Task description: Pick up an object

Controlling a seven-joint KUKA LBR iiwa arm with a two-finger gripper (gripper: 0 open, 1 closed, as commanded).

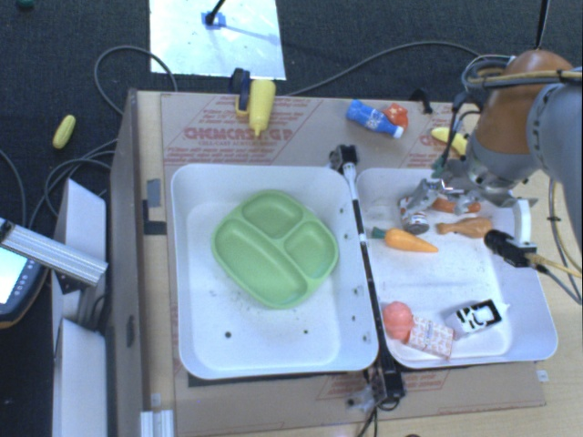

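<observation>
The left shallow white plastic bin (205, 335) holds a pale green divided plastic plate (275, 247) with three compartments, lying flat near the bin's middle. Behind the bins, on the brown cardboard counter (301, 126), lie a yellow plastic bottle (260, 104) and, further right, a blue and white tube with an orange-red end (375, 117).

The right shallow white bin (533, 330) carries the loose things. An orange plastic carrot (410, 240) lies near its left wall. To its right rests a tan drumstick-shaped toy (465, 228). At the front of the bin sit a pink-red round toy (397, 318), a pink and white patterned packet (430, 336) touching it, and a small black and white box (478, 316) just beside that.

The grey arm with its orange band (510, 121) reaches in from the right, and its metal gripper (421, 204) hangs low over the back of the right bin, just above the carrot. Whether the jaws are open or closed I cannot tell, and nothing is visibly held between them.
</observation>
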